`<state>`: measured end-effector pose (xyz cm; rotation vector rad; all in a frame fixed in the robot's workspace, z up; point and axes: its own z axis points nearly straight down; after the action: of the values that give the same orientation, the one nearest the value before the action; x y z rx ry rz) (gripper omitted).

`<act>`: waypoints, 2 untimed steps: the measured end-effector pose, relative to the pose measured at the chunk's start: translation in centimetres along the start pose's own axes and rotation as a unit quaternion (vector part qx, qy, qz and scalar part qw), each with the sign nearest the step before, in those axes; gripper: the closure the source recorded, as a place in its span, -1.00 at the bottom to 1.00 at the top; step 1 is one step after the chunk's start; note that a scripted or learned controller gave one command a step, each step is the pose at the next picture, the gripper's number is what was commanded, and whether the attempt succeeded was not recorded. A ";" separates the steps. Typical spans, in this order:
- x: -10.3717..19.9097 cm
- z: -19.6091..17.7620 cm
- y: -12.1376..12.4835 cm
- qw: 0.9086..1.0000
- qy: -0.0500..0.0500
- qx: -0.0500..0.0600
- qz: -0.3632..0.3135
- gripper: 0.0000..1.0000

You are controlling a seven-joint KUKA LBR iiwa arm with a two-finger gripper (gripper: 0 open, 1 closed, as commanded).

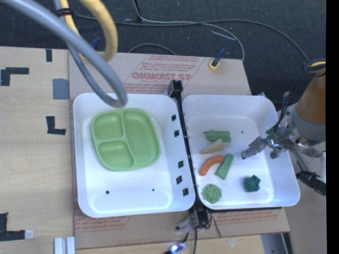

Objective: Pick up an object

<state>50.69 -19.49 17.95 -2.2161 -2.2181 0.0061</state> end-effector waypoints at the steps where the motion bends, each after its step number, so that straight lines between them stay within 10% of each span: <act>1: 0.5 5.5 -1.1 1.000 0.000 0.001 0.000 -1.00; 2: 0.5 9.6 -1.0 1.000 -0.002 -0.003 0.000 -1.00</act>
<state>49.58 -18.94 8.33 -2.2211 -2.2226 0.0027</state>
